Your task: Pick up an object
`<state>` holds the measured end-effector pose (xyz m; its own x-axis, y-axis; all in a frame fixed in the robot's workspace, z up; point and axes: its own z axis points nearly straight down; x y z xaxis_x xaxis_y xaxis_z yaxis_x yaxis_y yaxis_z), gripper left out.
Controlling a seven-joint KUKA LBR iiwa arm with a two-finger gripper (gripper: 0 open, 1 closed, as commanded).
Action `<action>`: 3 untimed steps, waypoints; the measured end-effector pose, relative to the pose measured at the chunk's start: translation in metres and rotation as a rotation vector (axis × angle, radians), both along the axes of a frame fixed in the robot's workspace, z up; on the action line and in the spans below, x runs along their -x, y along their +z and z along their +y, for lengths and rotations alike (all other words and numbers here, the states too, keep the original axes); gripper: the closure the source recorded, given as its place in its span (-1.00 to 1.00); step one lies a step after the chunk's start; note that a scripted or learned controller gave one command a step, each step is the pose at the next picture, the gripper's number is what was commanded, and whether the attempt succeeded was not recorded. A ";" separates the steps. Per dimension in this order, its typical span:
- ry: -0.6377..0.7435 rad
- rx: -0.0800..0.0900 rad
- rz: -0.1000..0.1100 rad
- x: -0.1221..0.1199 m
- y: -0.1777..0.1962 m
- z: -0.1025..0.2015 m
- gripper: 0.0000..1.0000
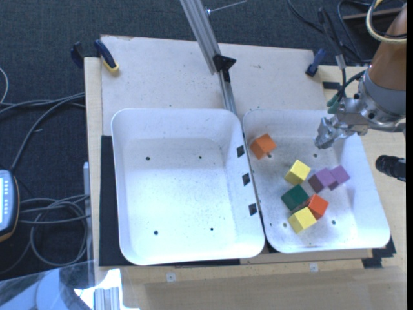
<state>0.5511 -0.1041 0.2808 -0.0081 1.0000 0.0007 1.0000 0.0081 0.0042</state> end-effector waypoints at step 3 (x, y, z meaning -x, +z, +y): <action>-0.001 -0.001 0.007 -0.033 -0.028 0.175 1.00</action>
